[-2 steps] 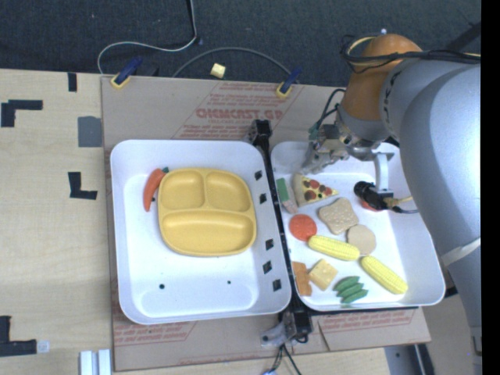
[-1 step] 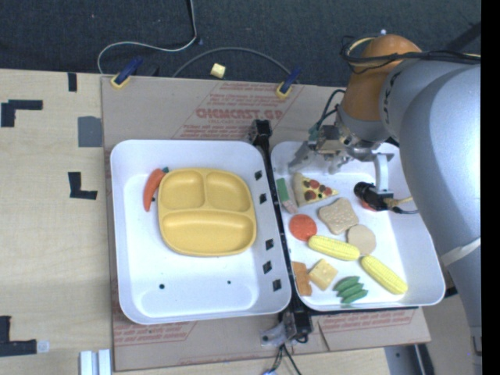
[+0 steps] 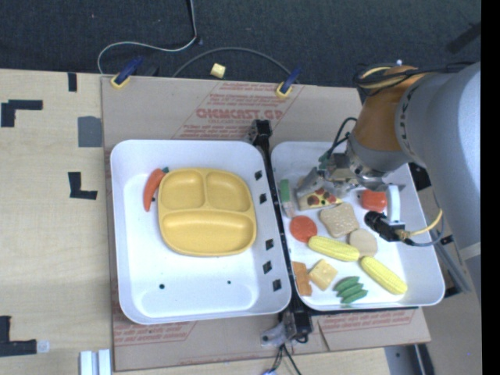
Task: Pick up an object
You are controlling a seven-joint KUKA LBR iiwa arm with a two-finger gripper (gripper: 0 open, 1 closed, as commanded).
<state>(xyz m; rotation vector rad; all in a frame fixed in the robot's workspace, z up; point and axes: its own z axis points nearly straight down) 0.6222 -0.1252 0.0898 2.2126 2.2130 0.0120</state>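
On the counter's (image 3: 47, 233) left stretch lie black angle marks and a grey patch on pale wood, and beyond them a brown cardboard sheet (image 3: 226, 112) carries both bins, held at its far edge by two blue-and-yellow clamps (image 3: 123, 76). Toward the left side of that sheet sits the left bin (image 3: 133, 287), and against its left wall an orange carrot (image 3: 152, 187) with a green tip lies just beside a yellow divided plate (image 3: 208, 211), which fills the middle of the bin. Across the black divider, the right bin (image 3: 426, 283) holds a scatter of toy foods: a small green piece (image 3: 284, 190) near its left wall, a red tomato (image 3: 304, 228), an orange block (image 3: 301, 278) and a tan cube (image 3: 323, 273) toward the near edge, a pizza slice (image 3: 316, 200), a slice of brown bread (image 3: 339, 219), a yellow corn cob (image 3: 334, 248), a green pea pod (image 3: 351, 290), a beige round piece (image 3: 363, 243), a second yellow cob (image 3: 383, 275) and a red-orange piece (image 3: 374, 200) near the right wall. Over the far middle of this bin the pincer (image 3: 324, 180) reaches down from the grey arm (image 3: 445, 131) with its orange band (image 3: 383, 119), its tip close above the pizza slice; whether its fingers are apart or closed I cannot tell, and nothing is seen gripped between them.
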